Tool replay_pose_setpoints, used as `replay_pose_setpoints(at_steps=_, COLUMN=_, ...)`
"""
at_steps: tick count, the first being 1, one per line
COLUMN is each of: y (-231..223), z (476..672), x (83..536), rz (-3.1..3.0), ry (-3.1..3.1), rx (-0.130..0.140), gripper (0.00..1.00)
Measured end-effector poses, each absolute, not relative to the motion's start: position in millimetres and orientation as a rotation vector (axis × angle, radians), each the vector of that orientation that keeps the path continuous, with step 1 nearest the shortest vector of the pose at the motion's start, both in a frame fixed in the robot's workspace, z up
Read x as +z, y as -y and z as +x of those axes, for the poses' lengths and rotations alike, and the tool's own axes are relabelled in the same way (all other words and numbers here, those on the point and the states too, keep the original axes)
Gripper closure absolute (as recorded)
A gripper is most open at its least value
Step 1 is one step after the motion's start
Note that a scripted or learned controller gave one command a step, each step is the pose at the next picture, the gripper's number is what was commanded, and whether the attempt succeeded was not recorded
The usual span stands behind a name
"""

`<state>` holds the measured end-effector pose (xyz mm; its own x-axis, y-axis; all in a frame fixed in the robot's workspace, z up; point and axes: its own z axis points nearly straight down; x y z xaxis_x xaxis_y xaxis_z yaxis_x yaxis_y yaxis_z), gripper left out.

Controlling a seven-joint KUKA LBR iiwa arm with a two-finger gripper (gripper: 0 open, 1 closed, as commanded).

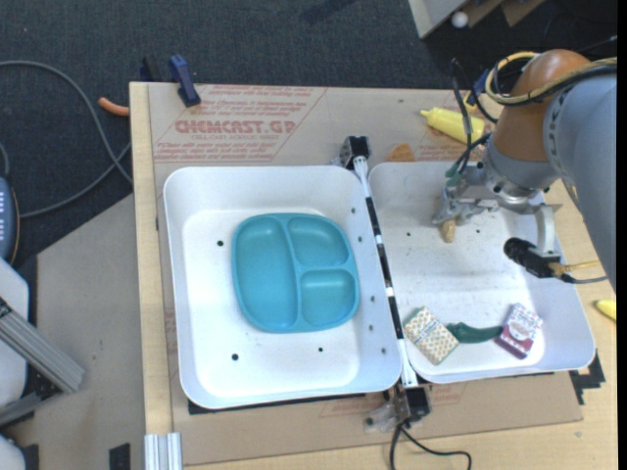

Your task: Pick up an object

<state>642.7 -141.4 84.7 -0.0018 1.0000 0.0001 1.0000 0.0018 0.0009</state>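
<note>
- Dark carpet surrounds the table (147, 262), and we see cables trailing over the floor at the left edge.
- Brown cardboard covers the table top; red print on it reads "CHEMCAST GP" as far as we can make out, with smaller red lines around it too fine to read.
- We see a blue clamp (183, 79) on the cardboard's far left edge, and a yellow banana-like toy (449, 122) lying on the cardboard behind the right bin.
- We find two shallow white bins side by side: the left bin (196, 341) and the right bin (568, 346), their rims touching along the middle.
- Inside the left bin lies a turquoise divided plate (294, 270) with three compartments, roughly central.
- Near the front wall of the right bin we see a checkered packet (430, 335), a dark green piece (474, 333) just beside it, and a pink-and-white packet (520, 329) to the right; any printing on the packets is too small for us to read.
- A small tan object (449, 229) sits at the far side of the right bin, right under the end effector (460, 210).
- Our grey arm with its orange band reaches in over the right bin; we cannot tell whether the end effector is clenched or released, or whether it touches the tan object.
</note>
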Motion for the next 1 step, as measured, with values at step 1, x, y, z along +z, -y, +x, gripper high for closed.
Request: replay_pose_setpoints(at_steps=1, y=24.7, z=627.0, x=185.4, rz=2.219, ry=-2.224, rx=0.004, gripper=1.00)
